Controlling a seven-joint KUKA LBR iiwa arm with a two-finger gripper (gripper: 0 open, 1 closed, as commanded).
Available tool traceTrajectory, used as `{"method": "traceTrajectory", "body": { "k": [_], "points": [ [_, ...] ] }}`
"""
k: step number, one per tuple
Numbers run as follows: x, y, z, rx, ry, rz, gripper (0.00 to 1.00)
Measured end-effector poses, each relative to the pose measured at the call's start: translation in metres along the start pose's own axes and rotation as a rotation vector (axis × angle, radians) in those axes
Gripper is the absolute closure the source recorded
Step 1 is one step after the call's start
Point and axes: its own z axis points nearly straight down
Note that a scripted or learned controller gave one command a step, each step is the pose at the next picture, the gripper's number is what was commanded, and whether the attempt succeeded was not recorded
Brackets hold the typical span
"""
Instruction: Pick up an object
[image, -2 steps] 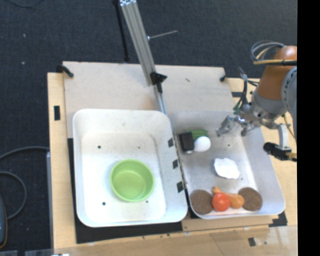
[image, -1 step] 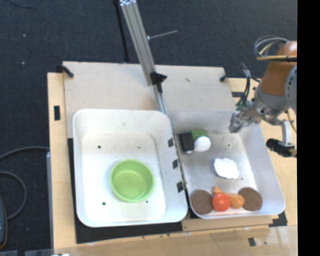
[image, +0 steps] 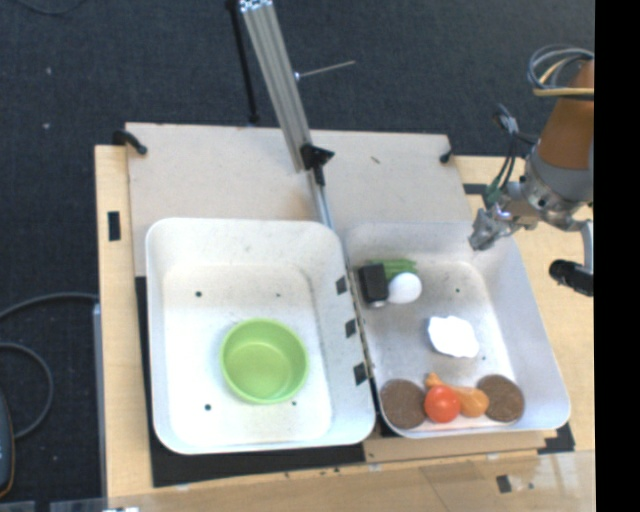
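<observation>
Here my arm reaches in with its orange band high and the wrist bent downward, so my gripper (image: 484, 234) hangs over the upper right rim of the right bin (image: 530, 330), with nothing between its fingers; whether they are spread or closed I cannot tell. Inside that bin, a white ball (image: 405, 288) sits near the upper left corner, a white lump (image: 453, 336) lies mid-floor, and a red tomato (image: 442, 404) rests along the lower wall between two brown discs (image: 403, 401).
</observation>
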Motion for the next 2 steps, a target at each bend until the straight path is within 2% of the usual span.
{"method": "traceTrajectory", "body": {
  "k": [1,2],
  "points": [
    [0.002,0.003,-0.045,0.000,0.000,-0.001,1.00],
    [0.001,0.004,-0.067,0.002,0.001,-0.002,1.00]
  ]
}}
